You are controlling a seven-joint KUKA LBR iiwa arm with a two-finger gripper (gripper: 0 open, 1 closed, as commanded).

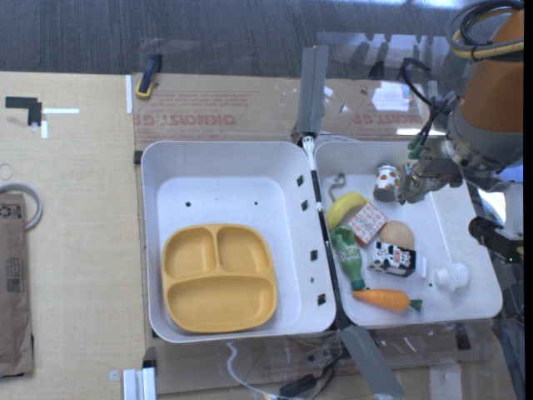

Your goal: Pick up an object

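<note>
Approach step, we judge: nothing lifted yet. The gripper (410, 192) sits low in the right bin (479, 294), toward its 1 o'clock corner, just beside a small round can (386, 182) at its 9 o'clock. Whether it is open or closed, we cannot tell. Next move calls for centring on the can, then closing.

Single fixed camera, mounted above the bench (67, 223), looks down at a slant. Both white bins sit mid-frame, the left bin (158, 173) and the right bin (479, 298). The arm (491, 98) enters from the right edge.
</note>
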